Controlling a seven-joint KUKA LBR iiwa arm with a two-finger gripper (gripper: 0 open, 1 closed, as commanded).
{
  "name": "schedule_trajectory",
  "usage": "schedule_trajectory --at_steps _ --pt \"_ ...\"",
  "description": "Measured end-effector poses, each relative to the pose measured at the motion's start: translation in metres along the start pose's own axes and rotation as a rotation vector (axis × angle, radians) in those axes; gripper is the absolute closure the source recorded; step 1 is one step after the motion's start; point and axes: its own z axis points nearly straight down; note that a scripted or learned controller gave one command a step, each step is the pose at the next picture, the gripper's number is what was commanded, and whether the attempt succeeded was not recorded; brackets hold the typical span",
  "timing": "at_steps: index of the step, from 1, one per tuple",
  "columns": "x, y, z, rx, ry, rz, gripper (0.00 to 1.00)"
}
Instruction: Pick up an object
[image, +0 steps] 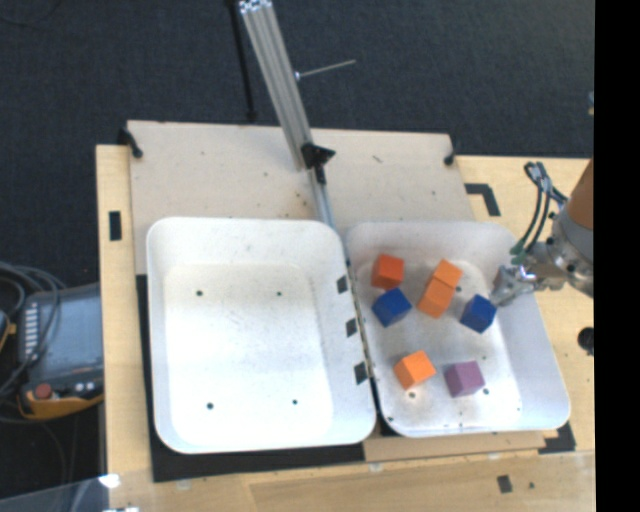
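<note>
Overhead slanted view of the counter carrying two shallow white bins side by side. The left bin has no blocks in it; the right bin holds six blocks. The end effector hangs over the right bin's upper right part, entering from the right of the view on the grey arm. Whether it is spread wide, drawn narrow or closed on anything cannot be told here, since its tip is small and blurred against the white bin wall; no block is seen in it. The nearest candidate for pickup is the blue block, which lies just below and slightly left of the end effector, close beside it and possibly touching; contact cannot be confirmed. This block sits turned on the bin floor, its corners pointing roughly up and down the view, so it has no marked long axis. Farther left lie the tall orange block, a second blue block and a small orange block; toward the near edge lie another orange block and a purple block. Judged from this layout, the coming move turns on a short shift down and left to centre over the nearest blue block, which stands apart from its neighbours.
</note>
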Motion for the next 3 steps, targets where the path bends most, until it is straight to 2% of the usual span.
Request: schedule_trajectory --at_steps 1,3 --pt "-0.001 0.000 0.011 0.007 0.001 -0.002 1.00" --pt "0.112 0.045 -0.003 0.003 0.004 -0.015 1.00"
